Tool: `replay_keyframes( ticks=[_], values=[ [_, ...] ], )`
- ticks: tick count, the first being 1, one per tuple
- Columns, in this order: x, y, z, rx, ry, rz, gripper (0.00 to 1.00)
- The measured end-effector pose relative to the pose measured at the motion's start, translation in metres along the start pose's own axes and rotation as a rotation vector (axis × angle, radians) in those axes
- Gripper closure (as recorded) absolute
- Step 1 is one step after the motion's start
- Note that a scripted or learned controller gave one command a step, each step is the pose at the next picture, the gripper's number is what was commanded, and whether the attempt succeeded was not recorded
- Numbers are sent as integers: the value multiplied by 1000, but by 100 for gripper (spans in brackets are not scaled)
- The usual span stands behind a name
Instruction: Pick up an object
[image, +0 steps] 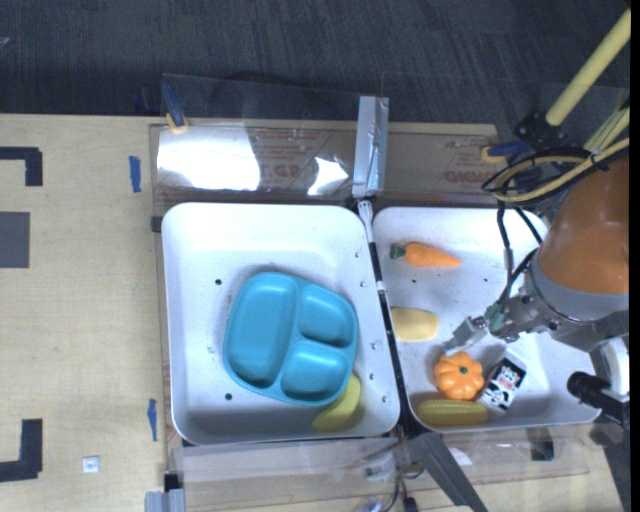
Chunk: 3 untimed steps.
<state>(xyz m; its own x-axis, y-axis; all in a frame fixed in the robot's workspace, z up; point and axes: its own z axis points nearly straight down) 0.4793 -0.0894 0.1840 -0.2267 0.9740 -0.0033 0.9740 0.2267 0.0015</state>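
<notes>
In the right bin (520, 225) an orange toy carrot (428, 256) lies near the back. A pale yellow rounded piece (414, 323) sits by the left wall. Toward the front stand a small orange pumpkin (459, 375), a yellow-green elongated piece (450, 410) and a small black-and-white box (505, 383). My gripper (482, 328) hangs over the middle of this bin, just above and to the right of the pumpkin, with nothing visibly held.
The left bin (190, 235) holds a blue divided plate (290, 338) with a yellow piece (343, 405) tucked under its front right corner. A clear panel (260, 150) stands behind the bins. Cables (540, 165) hang at the back right.
</notes>
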Motion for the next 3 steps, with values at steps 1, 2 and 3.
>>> replay_keyframes(
  ticks=[1, 2, 3],
  values=[
    [-11, -1, 96, -5, 1, 79, 0],
    [-12, 0, 86, -9, 0, 82, 100],
    [65, 26, -48, -4, 4, 49, 100]
  ],
)
